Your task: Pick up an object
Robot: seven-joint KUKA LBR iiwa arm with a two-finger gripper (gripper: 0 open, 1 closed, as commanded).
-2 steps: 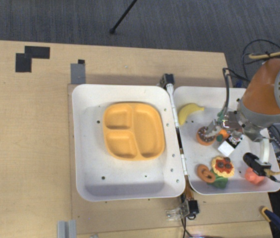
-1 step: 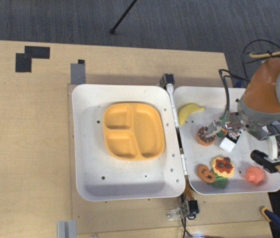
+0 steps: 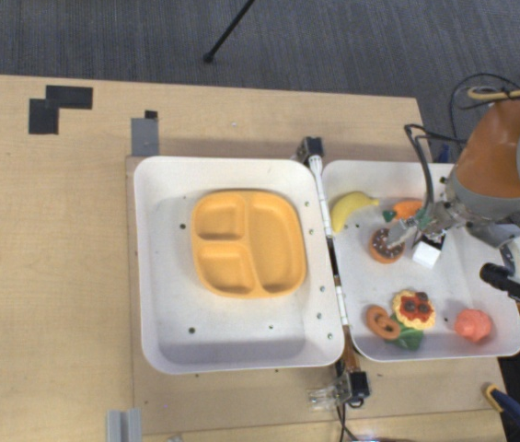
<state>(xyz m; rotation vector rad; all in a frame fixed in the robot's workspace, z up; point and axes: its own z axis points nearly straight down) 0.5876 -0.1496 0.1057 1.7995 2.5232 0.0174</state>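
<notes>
The right white bin point(image 3: 444, 352) holds several toy foods. A yellow banana point(image 3: 352, 208) lies at its far left, with an orange carrot-like piece point(image 3: 408, 208) beside it. A chocolate-frosted donut point(image 3: 385, 246) sits in the middle, and a small white block point(image 3: 426, 254) lies just right of it. Along the near side lie a brown ring point(image 3: 381, 321), a yellow and red pizza-like toy point(image 3: 413, 309) and a red fruit point(image 3: 473, 325). My gripper point(image 3: 413, 233) hangs low over the bin's middle, between the donut and the white block, close to both. The grey arm with its orange band point(image 3: 494, 159) reaches in from the right.
The left white bin point(image 3: 177, 339) carries a yellow divided plate point(image 3: 246, 243) in its middle. A metal divider rail point(image 3: 326, 238) runs between the bins. Cables hang by the arm at the right, and the wooden bench spreads to the left.
</notes>
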